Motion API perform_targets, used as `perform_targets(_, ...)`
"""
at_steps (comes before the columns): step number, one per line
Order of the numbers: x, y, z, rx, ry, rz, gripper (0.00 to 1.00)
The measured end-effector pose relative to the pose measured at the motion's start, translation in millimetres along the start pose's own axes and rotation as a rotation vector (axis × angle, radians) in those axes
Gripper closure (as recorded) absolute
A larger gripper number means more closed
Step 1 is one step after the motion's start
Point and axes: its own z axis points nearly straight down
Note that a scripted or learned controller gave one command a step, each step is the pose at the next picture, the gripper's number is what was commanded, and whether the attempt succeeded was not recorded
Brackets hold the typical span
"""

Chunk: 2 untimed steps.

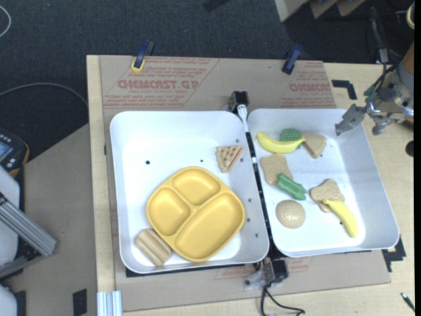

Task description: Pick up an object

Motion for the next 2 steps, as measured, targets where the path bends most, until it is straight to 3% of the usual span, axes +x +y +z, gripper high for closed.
perform_targets(1, 12.3, -79.9, -212.4, -0.020, -0.007, -0.001, 0.00)
perform_targets(2, 13.1, -78.1, -212.1, -0.007, -0.005, -0.002, 1.00)
